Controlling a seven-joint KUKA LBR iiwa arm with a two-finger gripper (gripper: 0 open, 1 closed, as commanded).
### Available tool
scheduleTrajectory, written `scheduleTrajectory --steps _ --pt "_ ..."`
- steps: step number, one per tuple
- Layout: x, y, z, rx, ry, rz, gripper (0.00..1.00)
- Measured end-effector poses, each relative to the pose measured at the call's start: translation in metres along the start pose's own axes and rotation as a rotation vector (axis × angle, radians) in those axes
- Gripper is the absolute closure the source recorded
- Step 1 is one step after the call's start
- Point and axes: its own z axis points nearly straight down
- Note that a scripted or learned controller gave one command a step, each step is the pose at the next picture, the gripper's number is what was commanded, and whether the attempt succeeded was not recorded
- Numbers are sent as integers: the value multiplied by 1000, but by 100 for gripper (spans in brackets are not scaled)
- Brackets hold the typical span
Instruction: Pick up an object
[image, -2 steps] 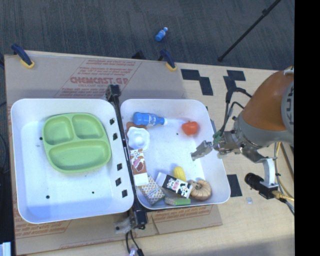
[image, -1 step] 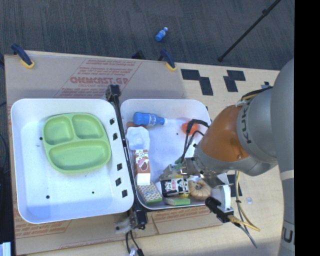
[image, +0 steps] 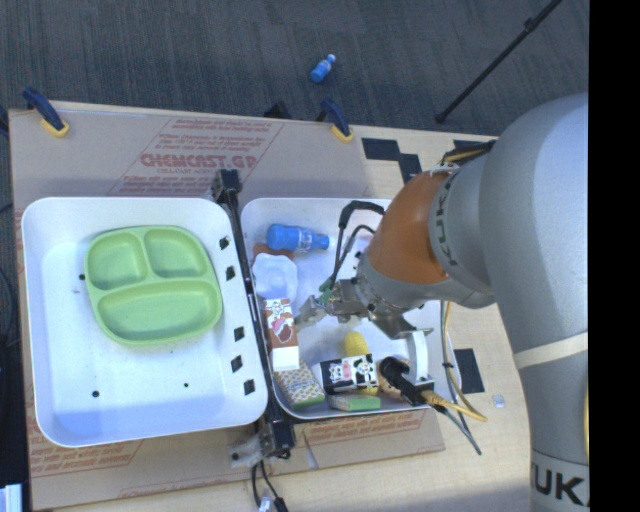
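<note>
My gripper (image: 328, 302) hangs low over the middle of the right bin (image: 318, 210), under the orange band of the arm. Just left of it lie a brown and red packet (image: 280, 320) and a clear white bag (image: 272, 272). A blue bottle (image: 295, 238) lies on its side at the bin's far end. Nearer the front are a white block (image: 285, 357), a patterned sponge (image: 299, 384), a black and white box (image: 350, 374), a yellow piece (image: 356, 345) and a green item (image: 355, 403). The arm hides the bin's right part.
The left bin (image: 50, 330) holds a green divided plate (image: 153, 282). A black hinge strip (image: 240, 300) runs between the bins. Cables (image: 455, 405) trail off the right bin's front corner. Blue clamps (image: 337, 118) grip the cardboard's far edge.
</note>
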Motion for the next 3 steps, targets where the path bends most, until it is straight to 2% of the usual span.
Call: scheduleTrajectory --steps 1,2,3 --pt "-59 96 -2 -3 0 3 0" --pt "-4 41 0 2 1 1 0" --pt "-91 28 -102 -4 -2 4 0"
